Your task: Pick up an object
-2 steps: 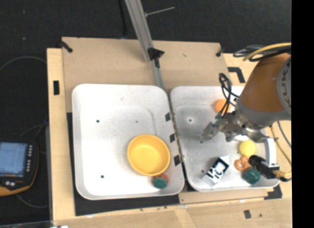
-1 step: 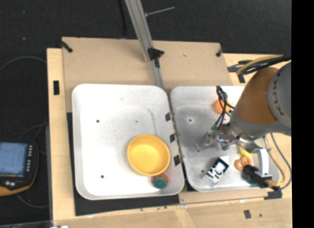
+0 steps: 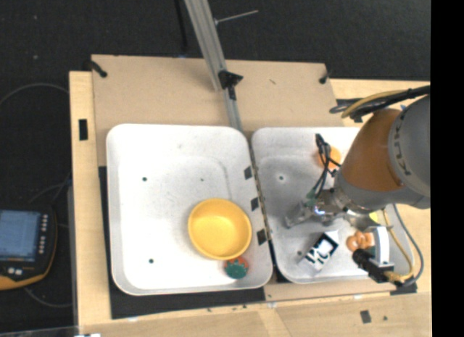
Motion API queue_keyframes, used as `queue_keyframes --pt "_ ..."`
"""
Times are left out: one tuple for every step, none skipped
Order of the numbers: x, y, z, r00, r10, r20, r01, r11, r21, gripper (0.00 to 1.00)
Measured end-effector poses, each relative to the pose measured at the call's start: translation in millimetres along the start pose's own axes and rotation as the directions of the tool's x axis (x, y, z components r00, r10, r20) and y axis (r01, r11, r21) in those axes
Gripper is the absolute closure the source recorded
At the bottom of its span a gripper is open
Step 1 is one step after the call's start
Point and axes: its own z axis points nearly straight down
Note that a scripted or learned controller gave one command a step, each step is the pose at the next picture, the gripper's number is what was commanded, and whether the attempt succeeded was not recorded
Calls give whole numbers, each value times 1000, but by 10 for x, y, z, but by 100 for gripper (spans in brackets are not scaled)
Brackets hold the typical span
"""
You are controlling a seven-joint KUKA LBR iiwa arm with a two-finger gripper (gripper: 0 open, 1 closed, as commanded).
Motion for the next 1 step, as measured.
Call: queue_keyframes --pt "-7 15 -119 1000 5 0 -5 1000 -5 100"
